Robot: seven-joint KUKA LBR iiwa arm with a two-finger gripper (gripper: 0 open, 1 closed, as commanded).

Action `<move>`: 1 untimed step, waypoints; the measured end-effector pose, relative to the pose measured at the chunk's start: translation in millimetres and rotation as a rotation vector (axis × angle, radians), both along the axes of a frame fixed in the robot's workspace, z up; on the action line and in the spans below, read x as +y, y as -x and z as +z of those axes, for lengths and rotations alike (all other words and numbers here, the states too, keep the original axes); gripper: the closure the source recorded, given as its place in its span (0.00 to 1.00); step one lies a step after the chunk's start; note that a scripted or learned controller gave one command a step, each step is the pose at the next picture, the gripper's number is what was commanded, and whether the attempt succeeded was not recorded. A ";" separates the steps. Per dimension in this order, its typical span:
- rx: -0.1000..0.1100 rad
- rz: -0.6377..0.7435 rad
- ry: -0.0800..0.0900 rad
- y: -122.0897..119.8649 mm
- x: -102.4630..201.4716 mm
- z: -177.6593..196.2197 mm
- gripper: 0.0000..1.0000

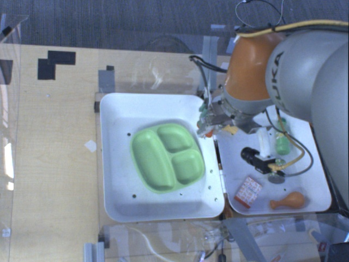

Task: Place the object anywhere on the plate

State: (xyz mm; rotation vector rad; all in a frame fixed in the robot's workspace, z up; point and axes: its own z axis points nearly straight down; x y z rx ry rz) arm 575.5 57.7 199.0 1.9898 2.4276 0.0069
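Pale wood tabletop (54,162), two white bins side by side. Nearest the camera, in the right bin (305,179): a red-and-white checkered box (248,192) and an orange drumstick-shaped toy (289,201), which lies flat with its long axis across the view and its thin end toward the box. Farther back in that bin is a small green item (282,144), too small to identify. The left bin (117,201) holds the green divided plate (166,157), nothing on it. The hand (209,123) hangs over the wall between the bins, just beside the plate's far right corner. Can't tell if it is open, closed, or carrying anything. Likely task object is one of the right-bin pieces, all on the opposite side of the hand from the plate. Grey-and-orange arm (305,64) behind. Farthest: black tape marks (54,63), grey carpet (109,10).
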 end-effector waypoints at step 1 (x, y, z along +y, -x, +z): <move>0.000 -0.001 0.000 -0.1 -0.7 0.0 0.00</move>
